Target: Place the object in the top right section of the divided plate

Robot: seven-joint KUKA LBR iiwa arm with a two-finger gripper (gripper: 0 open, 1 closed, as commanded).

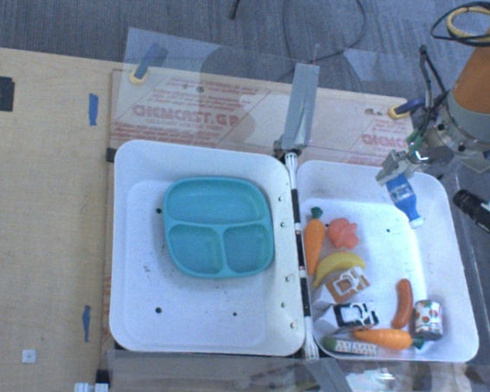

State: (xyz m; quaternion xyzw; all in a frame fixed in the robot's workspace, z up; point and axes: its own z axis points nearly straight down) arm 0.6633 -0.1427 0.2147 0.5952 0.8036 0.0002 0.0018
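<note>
Right bin (448, 256), carrots, banana, can, sausage

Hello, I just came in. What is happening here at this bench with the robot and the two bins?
A robot arm reaches in from the right, and its gripper is above the far edge of the right bin, with a small blue and white object at its tip. That bin also holds toy food: carrots, a banana, a sausage and a can. The left bin holds a teal divided plate, and nothing lies on the plate yet.
</note>
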